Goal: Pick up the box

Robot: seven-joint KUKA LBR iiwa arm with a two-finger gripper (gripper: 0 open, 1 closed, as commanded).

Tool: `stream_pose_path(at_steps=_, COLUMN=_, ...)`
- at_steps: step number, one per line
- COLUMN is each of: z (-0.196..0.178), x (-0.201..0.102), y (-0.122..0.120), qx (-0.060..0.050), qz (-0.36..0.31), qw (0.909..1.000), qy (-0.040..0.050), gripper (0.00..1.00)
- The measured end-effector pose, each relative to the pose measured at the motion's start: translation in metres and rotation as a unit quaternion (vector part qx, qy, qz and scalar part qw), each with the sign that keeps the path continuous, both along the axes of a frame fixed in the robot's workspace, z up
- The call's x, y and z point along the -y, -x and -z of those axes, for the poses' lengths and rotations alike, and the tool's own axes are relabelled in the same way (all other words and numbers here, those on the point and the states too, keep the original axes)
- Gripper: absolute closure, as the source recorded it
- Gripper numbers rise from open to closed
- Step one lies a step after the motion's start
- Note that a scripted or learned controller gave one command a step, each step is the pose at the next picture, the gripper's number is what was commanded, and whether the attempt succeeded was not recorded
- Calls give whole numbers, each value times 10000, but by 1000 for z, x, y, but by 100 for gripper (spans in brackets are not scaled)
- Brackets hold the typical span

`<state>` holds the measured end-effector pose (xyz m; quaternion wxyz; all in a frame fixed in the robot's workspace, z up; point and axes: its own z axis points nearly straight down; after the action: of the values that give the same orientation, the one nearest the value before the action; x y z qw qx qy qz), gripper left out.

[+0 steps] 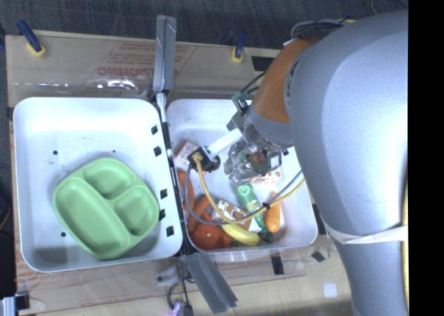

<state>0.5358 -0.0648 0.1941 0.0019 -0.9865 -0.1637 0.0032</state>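
Note:
A small red-and-white box (183, 153) lies in the right bin (208, 117), against its left wall. My gripper (248, 160) hangs low over the middle of that bin, to the right of the box and apart from it. The grey arm with its orange band (274, 92) covers the bin's right side. A black part with a yellow cable (202, 177) sits between the gripper and the box. The gripper's tips are lost among the clutter below them.
The front of the right bin holds a banana (240, 233), a tomato (206, 237), an orange carrot (273, 219), a green bottle (246, 196) and a printed packet (228, 210). A green divided plate (106, 207) lies in the left bin (41, 134).

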Motion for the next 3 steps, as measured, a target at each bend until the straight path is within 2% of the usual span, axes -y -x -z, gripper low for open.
stream_pose_path(at_steps=1, z=-2, x=-126, y=51, qx=14, qz=541, qw=9985, qy=14, gripper=100)
stream_pose_path(at_steps=2, z=-42, x=-173, y=60, qx=27, qz=-1443, qw=9895, qy=4, gripper=100)
stream_pose_path(at_steps=3, z=37, x=-213, y=61, qx=-4, qz=-1724, qw=9850, qy=4, gripper=100)
